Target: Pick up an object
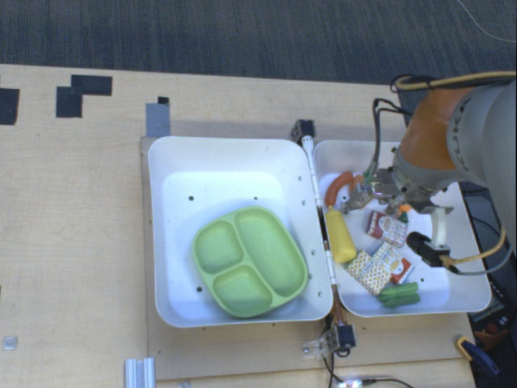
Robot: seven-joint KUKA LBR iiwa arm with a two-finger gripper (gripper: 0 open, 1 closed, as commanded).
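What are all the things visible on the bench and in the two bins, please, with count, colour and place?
Bins: two, white, side by side on the bench.
Divided plate: one, light green, three compartments, in the left bin.
Yellow object: one, right bin, by its left wall.
Orange-red curved object: one, right bin, upper left.
Patterned packets: at least two, white with red, middle of the right bin.
Green object: one, right bin, near its front edge.
Arm: one, grey with orange band, from the right.
Gripper: one, low over the right bin.

2 white bins [161,217], 1 green plate [250,261].
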